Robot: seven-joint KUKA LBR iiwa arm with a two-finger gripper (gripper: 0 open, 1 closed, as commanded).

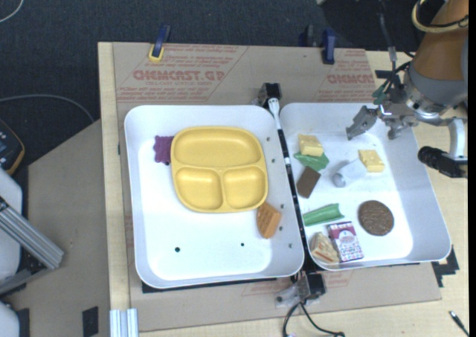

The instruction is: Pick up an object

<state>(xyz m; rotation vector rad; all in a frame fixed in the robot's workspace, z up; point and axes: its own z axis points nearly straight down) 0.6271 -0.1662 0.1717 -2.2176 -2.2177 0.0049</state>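
My gripper [375, 127] hovers over the back of the right bin [431, 201], open, with nothing between its fingers. Just in front of it lies a small yellow block [371, 160], and a pale grey cup [343, 174] rests on its side beside that. To the left are a yellow cheese cube [311, 145], a green piece [310, 159] and a brown bar [308, 180]. Nearer the front sit a round brown cookie [375, 217], a green pepper strip [321, 213], a red-and-white packet [346, 242] and a sandwich slice [323, 248].
The left bin [149, 209] holds a yellow divided plate [219, 167], a purple item [162, 148] at its left edge and an orange-brown bread piece [268, 219] by the bin's right wall. Clamps [157, 48] grip the board's back edge.
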